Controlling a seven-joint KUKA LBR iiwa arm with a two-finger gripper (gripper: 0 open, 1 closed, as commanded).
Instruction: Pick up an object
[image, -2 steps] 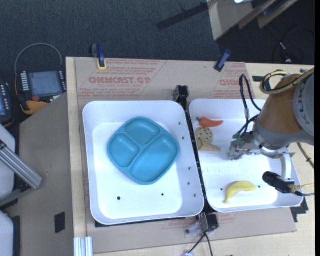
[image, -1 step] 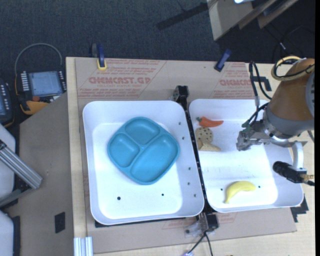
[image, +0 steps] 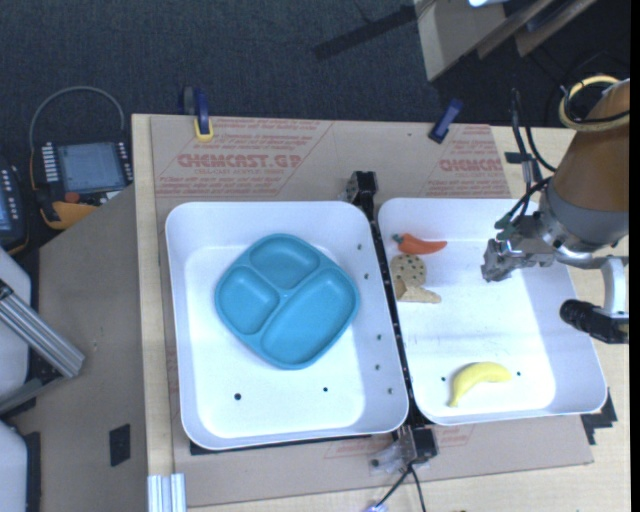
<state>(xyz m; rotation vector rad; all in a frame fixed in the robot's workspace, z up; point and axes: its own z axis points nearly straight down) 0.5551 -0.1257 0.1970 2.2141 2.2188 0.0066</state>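
In the right bin (image: 560, 400) lie a yellow banana (image: 478, 380) near the front, an orange carrot (image: 421, 243) at the back left, and a tan speckled cookie-like piece (image: 409, 277) just below the carrot. My gripper (image: 497, 265) hangs over the right bin's back right part, to the right of the carrot and above the banana. Nothing shows between its fingers.
The left bin (image: 200, 400) holds a blue divided plate (image: 287, 300). A black divider clamp (image: 362, 187) sits between the bins at the back. The grey and orange arm (image: 595, 170) covers the right bin's far right corner. Cables run along the right edge.
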